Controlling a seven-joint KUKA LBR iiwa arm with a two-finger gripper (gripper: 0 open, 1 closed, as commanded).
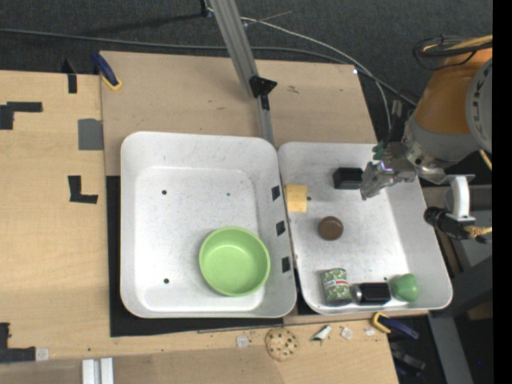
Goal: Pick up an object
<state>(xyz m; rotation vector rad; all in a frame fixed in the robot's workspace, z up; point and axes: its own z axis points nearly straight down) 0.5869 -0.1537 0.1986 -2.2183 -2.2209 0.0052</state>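
Risk lay in the crowded right bin: the gripper hung just beside a small black block, its open-or-clenched state impossible to tell. A brown round piece sat near. Descending off-centre could nudge the block against the wall rather than catch it.

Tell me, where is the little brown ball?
The brown ball sits mid right bin, just right of the yellow block and above the green can.
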